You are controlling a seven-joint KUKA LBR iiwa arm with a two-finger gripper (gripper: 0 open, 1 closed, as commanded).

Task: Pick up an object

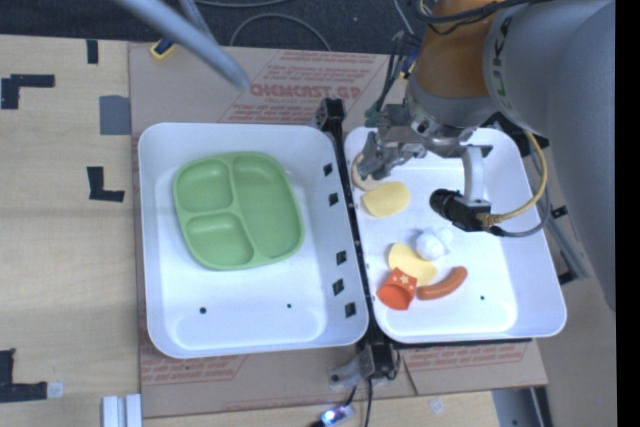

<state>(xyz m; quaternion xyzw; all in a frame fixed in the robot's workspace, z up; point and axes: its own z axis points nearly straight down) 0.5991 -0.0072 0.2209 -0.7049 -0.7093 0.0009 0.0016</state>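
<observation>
On the left of the counter (pixel 60 245), the left bin (pixel 170 315) holds a green divided plate (pixel 238 210) and nothing else. To its right, the right bin (pixel 520 305) carries the loose objects: a pale yellow piece (pixel 386 200) near the bin's upper left, then a yellow banana-like piece (pixel 412 261), a small white item (pixel 433 242), a red-orange cup (pixel 397 290) and a sausage (pixel 442 284), clustered near the middle. The tool (pixel 382 158) hangs low over the upper left corner of that bin, just above the pale yellow piece. Whether it is spread or closed cannot be told from this angle, and nothing is visibly caught in it. The pick looks not yet done: every object lies on the bin floor, and the grasp and lift remain.
</observation>
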